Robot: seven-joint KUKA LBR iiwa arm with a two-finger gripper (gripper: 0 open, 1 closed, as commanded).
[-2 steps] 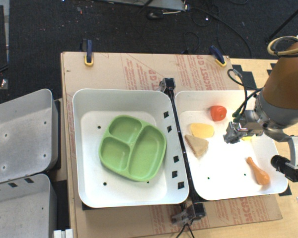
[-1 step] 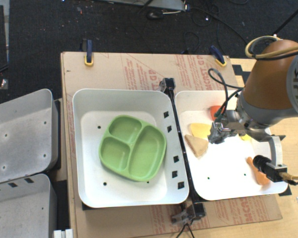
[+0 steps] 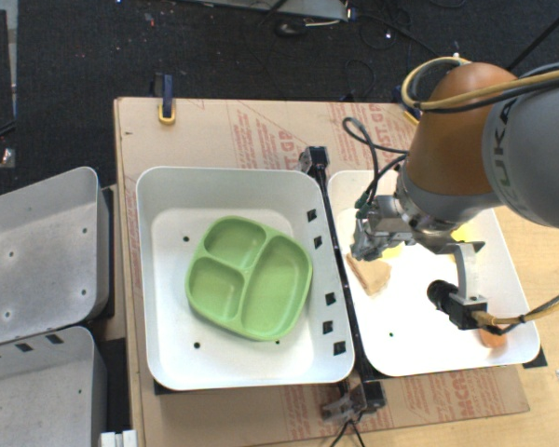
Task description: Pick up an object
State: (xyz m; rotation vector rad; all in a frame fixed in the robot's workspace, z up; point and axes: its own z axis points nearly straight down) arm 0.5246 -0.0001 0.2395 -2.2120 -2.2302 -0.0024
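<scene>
My gripper [image 3: 371,240] hangs low over the left side of the right bin [image 3: 419,352]. Just below it, touching or nearly touching its tip, lies a tan wedge-shaped piece [image 3: 372,277] on the bin floor. A yellow object [image 3: 389,246] peeks out under the gripper and is mostly hidden by the wrist. A small orange object [image 3: 492,337] rests near the bin's front right corner. The bulky orange-banded arm covers the bin's back part.
In the left bin [image 3: 168,343] sits a green three-section plate [image 3: 250,276]. A black divider with clips [image 3: 334,268] runs between the bins. A black bracket [image 3: 452,303] with a cable hangs off the arm over the right bin.
</scene>
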